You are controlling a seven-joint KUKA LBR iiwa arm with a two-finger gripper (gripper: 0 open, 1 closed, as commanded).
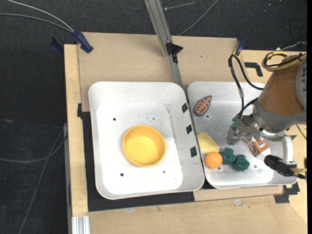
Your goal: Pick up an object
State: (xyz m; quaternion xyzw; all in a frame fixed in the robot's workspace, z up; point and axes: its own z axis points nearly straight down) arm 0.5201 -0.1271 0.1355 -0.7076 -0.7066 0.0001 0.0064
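Note:
My gripper (236,133) hangs low over the middle of the right bin (222,94), pointing down. Just below it and a little toward the front lies a dark green lumpy toy (235,160). An orange ball (213,160) touches the toy's left side, and a pale yellow piece (207,142) lies beside the ball against the bin's left wall. A pink leaf-shaped piece (202,105) rests farther back on the left. A small orange and white block (258,147) sits just right of the gripper, partly under the wrist. Nothing shows held in the gripper.
The left bin (105,101) holds a yellow bowl (144,145) near its middle. A metal pole (158,18) slants up from the divider between the bins. The grey arm with its orange band (285,89) covers the right bin's right side.

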